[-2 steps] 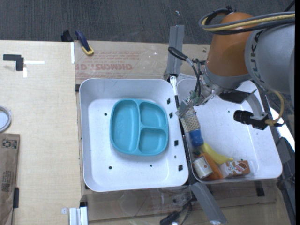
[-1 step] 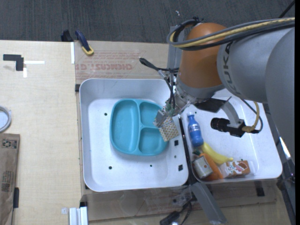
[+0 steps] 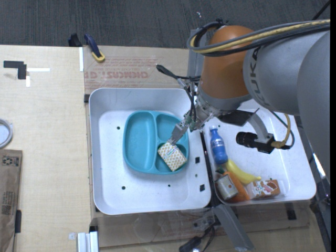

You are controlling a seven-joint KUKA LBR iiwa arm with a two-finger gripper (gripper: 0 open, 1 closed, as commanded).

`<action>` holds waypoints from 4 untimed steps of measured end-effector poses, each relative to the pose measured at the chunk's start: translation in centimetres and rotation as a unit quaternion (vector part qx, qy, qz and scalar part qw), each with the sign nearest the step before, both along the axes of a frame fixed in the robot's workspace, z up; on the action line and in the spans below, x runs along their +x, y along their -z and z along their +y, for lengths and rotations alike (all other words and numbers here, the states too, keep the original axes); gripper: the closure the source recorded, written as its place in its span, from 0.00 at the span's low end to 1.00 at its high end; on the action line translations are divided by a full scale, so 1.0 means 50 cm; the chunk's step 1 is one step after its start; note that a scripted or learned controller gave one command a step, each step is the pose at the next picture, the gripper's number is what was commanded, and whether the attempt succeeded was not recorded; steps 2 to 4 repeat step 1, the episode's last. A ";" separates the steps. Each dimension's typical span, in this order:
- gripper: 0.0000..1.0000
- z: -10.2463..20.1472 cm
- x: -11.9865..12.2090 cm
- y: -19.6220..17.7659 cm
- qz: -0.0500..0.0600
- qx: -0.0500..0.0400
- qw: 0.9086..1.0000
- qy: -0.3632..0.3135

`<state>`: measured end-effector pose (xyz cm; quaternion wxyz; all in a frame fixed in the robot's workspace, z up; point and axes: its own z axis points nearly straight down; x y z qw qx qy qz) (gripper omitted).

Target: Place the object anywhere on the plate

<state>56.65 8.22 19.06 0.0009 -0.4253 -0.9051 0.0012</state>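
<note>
One small patterned packet (image 3: 172, 156) matters here, and it lies on the teal divided plate (image 3: 139, 143), in the plate's smaller near-right compartment, just below and slightly left of the hand (image 3: 180, 134) as the camera sees it. The packet is roughly rectangular, its long axis running diagonally, about in line with the hand's slanted reach, and its upper corner sits right at the fingertips; whether they touch it or hover just above is hard to judge, and I cannot tell whether the hand is apart or together, since the wrist hides the detail. Judged from this, the packet already rests inside the plate's rim, so the coming move is likely a straight lift of the hand up and away to its right, with no sideways drag that could nudge the packet toward the rim. By count: one plate in the left bin (image 3: 105, 167), one packet on it; in the right bin (image 3: 302, 190), one blue bottle (image 3: 217, 147), one banana (image 3: 240, 171), one orange carton (image 3: 264, 188), and one brownish block (image 3: 227, 187) beside it, all well apart from the packet.
</note>
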 end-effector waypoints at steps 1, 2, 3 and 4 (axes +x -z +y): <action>0.00 -0.025 0.023 -0.102 -0.002 0.000 0.997 -0.072; 0.00 -0.025 0.023 -0.102 -0.002 0.000 0.997 -0.072; 0.00 -0.025 0.023 -0.102 -0.002 0.000 0.997 -0.072; 0.00 -0.025 0.023 -0.102 -0.002 0.000 0.997 -0.072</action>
